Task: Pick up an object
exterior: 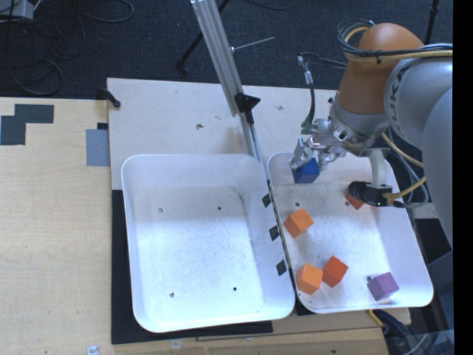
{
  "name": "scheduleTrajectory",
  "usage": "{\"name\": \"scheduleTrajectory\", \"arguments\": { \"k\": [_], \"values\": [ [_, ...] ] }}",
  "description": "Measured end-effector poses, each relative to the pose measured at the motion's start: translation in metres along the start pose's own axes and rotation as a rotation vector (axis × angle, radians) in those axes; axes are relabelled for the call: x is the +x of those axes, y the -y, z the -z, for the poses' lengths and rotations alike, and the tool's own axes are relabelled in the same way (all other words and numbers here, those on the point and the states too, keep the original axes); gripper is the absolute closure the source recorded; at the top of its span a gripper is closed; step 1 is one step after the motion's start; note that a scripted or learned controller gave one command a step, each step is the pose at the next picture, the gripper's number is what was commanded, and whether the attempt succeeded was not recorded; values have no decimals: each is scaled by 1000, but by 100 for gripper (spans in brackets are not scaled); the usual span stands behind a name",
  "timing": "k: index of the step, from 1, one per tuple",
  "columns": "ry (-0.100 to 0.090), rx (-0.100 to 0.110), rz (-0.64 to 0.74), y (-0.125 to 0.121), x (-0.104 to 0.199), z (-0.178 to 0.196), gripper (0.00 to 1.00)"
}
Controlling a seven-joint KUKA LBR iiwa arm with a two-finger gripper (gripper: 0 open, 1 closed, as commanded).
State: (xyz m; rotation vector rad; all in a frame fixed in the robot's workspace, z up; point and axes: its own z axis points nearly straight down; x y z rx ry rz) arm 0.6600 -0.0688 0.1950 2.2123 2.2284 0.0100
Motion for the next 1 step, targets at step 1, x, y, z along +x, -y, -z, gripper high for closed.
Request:
{"name": "scheduleTrajectory", "arguments": {
  "k": [1],
  "values": [
    [1,7,-1,-7,70,-6,100]
  ]
}}
